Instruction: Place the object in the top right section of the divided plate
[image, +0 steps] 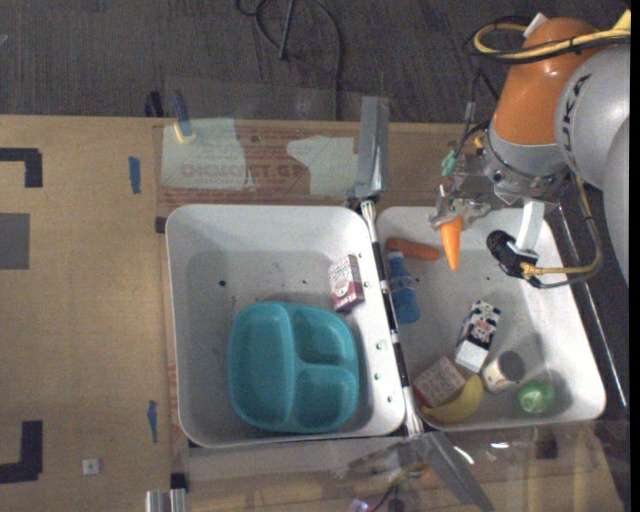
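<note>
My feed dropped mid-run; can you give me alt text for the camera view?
The gripper holds an orange carrot point down above the right bin. A teal divided plate lies in the left bin.

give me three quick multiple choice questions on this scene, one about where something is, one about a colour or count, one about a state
1. Where is the divided plate?
A. left bin
B. right bin
C. on the bench outside the bins

2. What colour is it?
A. red
B. teal
C. yellow

3. What is the state of the carrot?
A. lying on the plate
B. hanging point down at the gripper, over the right bin
C. lying flat beside the banana

Answers:
1 A, it lies on the left bin floor.
2 B, its surface is teal.
3 B, its top sits between the fingers.
</note>
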